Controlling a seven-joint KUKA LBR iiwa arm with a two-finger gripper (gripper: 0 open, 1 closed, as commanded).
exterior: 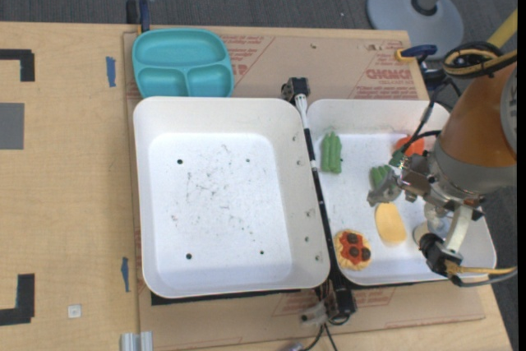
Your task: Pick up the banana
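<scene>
The banana [390, 224] is lying in the right bin [362, 136], just on the near side of the gripper [383, 191], its long axis running far to near. Whether the gripper is clenched or released, I cannot tell.

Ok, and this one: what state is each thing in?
banana: lying flat in right bin, not lifted.
pincer: low over right bin, just beyond banana.
green pod: flat by right bin's left wall.
green piece: close against pincer, partly hidden.
red piece: partly hidden by arm.
pizza slice: flat near bin's front.
plate: upright, behind left bin.
</scene>
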